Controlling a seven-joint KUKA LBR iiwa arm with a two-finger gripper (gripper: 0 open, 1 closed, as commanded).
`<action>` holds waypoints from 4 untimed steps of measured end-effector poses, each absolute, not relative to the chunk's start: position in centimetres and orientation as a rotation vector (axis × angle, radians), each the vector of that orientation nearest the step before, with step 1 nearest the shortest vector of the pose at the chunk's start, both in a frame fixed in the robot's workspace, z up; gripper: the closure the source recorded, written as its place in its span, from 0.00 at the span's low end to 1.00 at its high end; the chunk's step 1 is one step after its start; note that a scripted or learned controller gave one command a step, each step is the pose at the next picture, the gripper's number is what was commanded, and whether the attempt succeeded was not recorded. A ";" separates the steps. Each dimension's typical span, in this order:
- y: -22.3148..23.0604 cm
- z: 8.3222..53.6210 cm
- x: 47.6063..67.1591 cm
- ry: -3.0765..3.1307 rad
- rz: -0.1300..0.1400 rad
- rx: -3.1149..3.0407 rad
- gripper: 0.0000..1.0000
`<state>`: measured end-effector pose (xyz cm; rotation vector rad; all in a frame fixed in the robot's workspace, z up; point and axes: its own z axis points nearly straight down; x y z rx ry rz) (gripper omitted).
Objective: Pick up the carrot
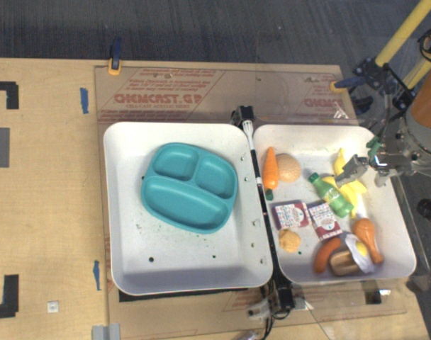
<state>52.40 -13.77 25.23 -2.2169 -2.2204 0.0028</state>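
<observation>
The claw (366, 163) hangs over the right bin (405, 227) near its upper right rim, arm coming in from the right; fingers look spread with nothing between them, so released. The carrot (270, 168) lies well to the claw's left, hard against the bin's left wall by the divider, tip pointing down, touching a tan round food piece (289, 167) on its claw-facing side. Just below the claw sit a green bottle (330, 194) and yellow pieces (347, 178), crowding that corner. Further below and left of it are two snack packets (306, 215) and a small orange lump (290, 240). Lower down a hot dog (334, 256) and a drumstick (366, 234) sit by the bottom rim. Bare floor shows between claw and carrot along the top wall. Far left of the claw, the left bin (123, 190) holds a teal divided tray (189, 186), with free floor around it.
</observation>
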 end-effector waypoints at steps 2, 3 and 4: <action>-18.7 11.9 48.5 -2.455 -0.006 -1.999 0.00; -21.1 9.1 49.8 -2.154 -0.031 -2.273 0.00; -21.7 10.0 49.9 -2.161 -0.022 -2.294 1.00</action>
